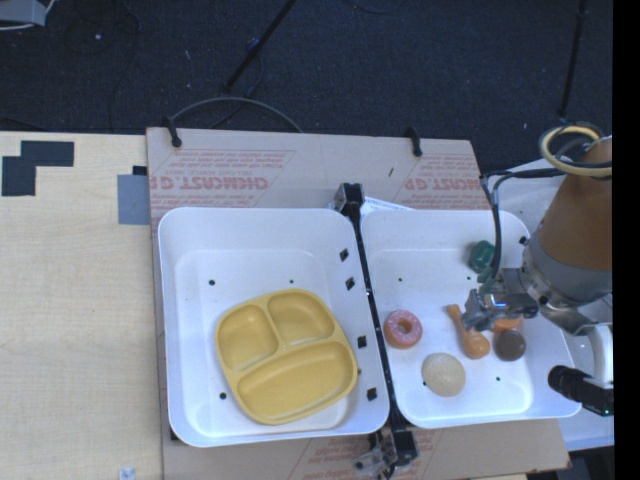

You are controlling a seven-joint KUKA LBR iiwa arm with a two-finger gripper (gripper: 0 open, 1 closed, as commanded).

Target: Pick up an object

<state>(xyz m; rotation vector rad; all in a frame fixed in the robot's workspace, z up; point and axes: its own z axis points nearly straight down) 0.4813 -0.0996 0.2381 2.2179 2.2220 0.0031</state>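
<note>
Nearest my camera, the yellow divided plate fills the left bin. Over the right bin, my claw is a blur, so I cannot tell its spread. An orange carrot lies just beneath it, touching a brown ball; pink donut and cream ball sit nearby.

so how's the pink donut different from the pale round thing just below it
The pink donut is a ring with a hole in its middle; the pale round thing is solid and domed. The donut is pink with a speckled top, the round thing plain cream. The donut looks slightly smaller and lies nearer the divider between the bins. Both rest in the right bin, apart from each other.
</note>
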